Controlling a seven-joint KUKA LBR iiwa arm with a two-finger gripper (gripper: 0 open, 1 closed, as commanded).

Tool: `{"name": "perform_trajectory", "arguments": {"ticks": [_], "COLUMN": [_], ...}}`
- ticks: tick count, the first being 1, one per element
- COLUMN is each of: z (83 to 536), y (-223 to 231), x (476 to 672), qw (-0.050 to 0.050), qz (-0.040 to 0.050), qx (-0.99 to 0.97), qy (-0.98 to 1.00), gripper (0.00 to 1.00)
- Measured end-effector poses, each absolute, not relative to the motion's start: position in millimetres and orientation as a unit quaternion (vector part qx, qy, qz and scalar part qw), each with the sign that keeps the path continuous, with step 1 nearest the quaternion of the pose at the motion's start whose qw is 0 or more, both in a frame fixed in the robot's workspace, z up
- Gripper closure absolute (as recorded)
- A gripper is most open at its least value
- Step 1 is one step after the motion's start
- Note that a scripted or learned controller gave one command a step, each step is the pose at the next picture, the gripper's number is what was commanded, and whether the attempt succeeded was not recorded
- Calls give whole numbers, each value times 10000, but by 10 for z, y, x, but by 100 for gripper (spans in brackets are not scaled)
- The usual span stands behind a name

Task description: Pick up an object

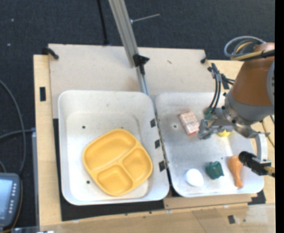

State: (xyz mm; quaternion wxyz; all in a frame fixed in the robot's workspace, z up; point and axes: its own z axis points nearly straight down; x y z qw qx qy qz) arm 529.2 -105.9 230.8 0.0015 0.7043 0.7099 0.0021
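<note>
The gripper (206, 130) hangs low in the right bin (173, 106), just beside a pink box (189, 122); whether it is clenched, I cannot tell. The left bin (69, 106) holds a yellow tray (117, 161). The arm (251, 89) reaches in from the right.

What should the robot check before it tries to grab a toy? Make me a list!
1. Tool above the right bin: ok.
2. Tool close to the pink box: ok, just beside it.
3. Tool already holding something: cannot tell.
4. Other toys within the right bin: ok; white ball, green block, orange carrot.
5. Yellow plate out of the way: ok, in the left bin.
</note>
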Motion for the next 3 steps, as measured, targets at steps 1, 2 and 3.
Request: {"name": "perform_trajectory", "arguments": {"ticks": [1,2,3], "z": [2288,2301,2383], "y": [-589,-122,388], "x": [5334,5373,5426], "qw": [0,3,-3], "qz": [12,13,12], "qx": [7043,7045,7043], "qy": [7099,7097,7099], "gripper": [100,100,100]}}
